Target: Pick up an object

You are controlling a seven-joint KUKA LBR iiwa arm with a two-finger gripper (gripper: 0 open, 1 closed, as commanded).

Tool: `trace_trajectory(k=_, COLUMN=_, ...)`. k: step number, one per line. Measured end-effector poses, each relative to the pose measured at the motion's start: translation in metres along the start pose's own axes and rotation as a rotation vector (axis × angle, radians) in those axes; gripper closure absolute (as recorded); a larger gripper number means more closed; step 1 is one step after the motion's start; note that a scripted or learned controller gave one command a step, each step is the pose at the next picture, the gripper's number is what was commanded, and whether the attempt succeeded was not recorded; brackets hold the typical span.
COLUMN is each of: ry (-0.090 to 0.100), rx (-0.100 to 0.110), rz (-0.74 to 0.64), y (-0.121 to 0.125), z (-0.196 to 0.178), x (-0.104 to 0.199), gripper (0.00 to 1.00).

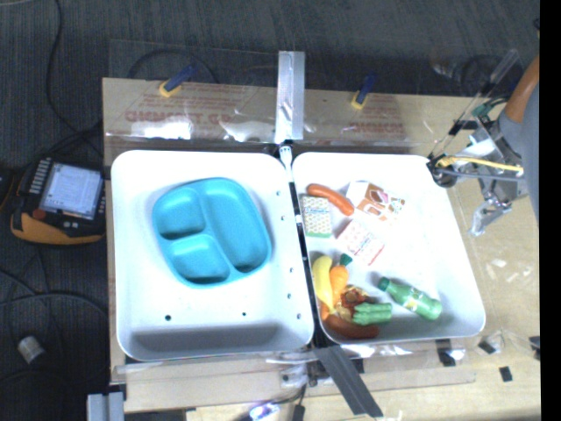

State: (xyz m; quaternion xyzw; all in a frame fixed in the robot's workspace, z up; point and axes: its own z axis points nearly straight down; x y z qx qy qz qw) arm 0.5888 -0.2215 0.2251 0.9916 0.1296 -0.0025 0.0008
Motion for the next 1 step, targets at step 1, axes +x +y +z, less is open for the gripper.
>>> trace_trajectory(k=1, ry=-0.001, rx=0.006, rz=0.003, y=-0.0254, z=0.0814, x=-0.0554, gripper=0.0)
